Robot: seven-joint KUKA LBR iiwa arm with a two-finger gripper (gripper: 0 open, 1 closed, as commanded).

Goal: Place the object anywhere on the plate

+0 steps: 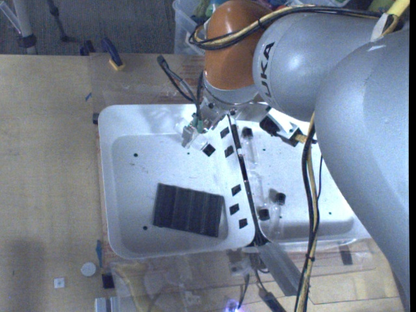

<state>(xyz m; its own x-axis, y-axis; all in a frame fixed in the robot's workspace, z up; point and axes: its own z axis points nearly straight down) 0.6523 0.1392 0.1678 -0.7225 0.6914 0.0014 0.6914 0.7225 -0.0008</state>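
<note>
The gripper (190, 134) hangs over the left bin's (123, 125) far edge (whether clenched, I cannot tell). The dark ridged plate (188, 210) lies well apart; a release here would likely miss it.

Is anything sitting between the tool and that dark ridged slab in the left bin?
Nothing visible: between the tool near the left bin's far edge and the dark ridged slab lies bare white floor.

Tan wood bench (45, 174), clear toy tub (195, 8) behind, tripod leg (23, 18) top-left.
</note>
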